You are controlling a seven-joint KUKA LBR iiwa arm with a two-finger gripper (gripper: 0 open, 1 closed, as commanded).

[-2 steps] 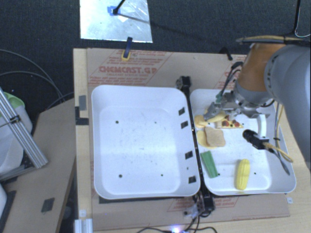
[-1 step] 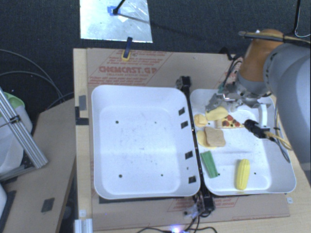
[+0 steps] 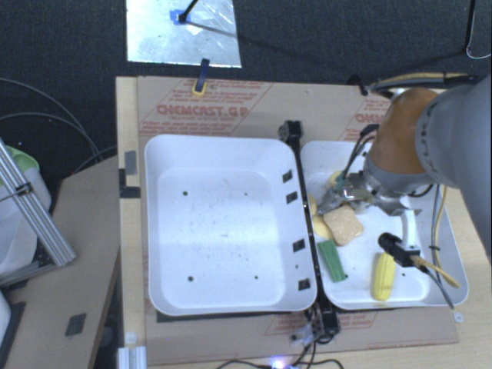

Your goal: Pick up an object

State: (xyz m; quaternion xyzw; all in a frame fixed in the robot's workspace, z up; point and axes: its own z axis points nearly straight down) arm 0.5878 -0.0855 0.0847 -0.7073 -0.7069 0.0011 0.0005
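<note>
My gripper (image 3: 340, 195) hangs low in the right bin (image 3: 442, 283), near that bin's left wall. Just below it lies a tan, bread-like slab (image 3: 344, 225), close to the gripper's tip. A small yellow piece (image 3: 320, 227) rests left of the slab against the wall. A green strip (image 3: 333, 260) lies below them. An ear of yellow corn (image 3: 383, 277) rests toward the bin's front. Another bit of yellow (image 3: 336, 179) peeks out just above the gripper. I see nothing lifted off the bin floor.
The left bin (image 3: 223, 221) shows a bare white floor. A black divider with clips (image 3: 301, 214) runs between the bins. The grey arm with its orange band (image 3: 407, 141) covers the right bin's upper right. Cardboard (image 3: 215, 106) lies under both bins.
</note>
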